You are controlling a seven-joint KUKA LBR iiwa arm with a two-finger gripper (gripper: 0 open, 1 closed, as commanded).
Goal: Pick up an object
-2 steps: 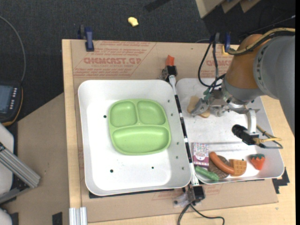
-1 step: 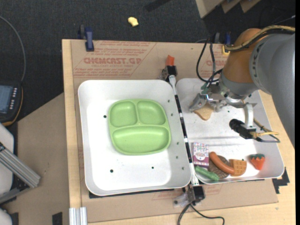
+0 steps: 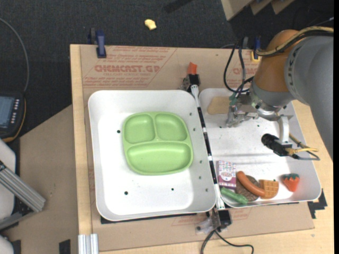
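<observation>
The nearest candidate for a pick is the flat tan toy slice with a rounded top (image 3: 216,106). It lies face-down on the floor in the far left corner of the right shallow white plastic bin (image 3: 241,148), close to the wall. I judge that awkward: it is thin, it offers little edge to bite, and the bin wall crowds one side.

My tool (image 3: 237,116) hangs low over the bin floor just beside the slice, on its right, and nothing sits in it. From this slanted view I cannot tell whether it is spread or closed. The grey arm with the orange band (image 3: 275,67) reaches in from the right.

The rest of the toys are bunched along the near edge, well apart from the tool:
- a small pink and purple printed carton (image 3: 226,174)
- a glossy reddish sausage (image 3: 247,182), touching a gridded orange waffle piece (image 3: 269,188)
- a green pea pod (image 3: 234,196)
- a red strawberry-like piece (image 3: 291,181)

These look like smooth moulded plastic, rounder and probably easier to grasp.

The left shallow white bin (image 3: 106,142) holds a pale green three-compartment plate (image 3: 157,143), lying flat. Both bins rest on a brown board worktop with red print (image 3: 132,70).
</observation>
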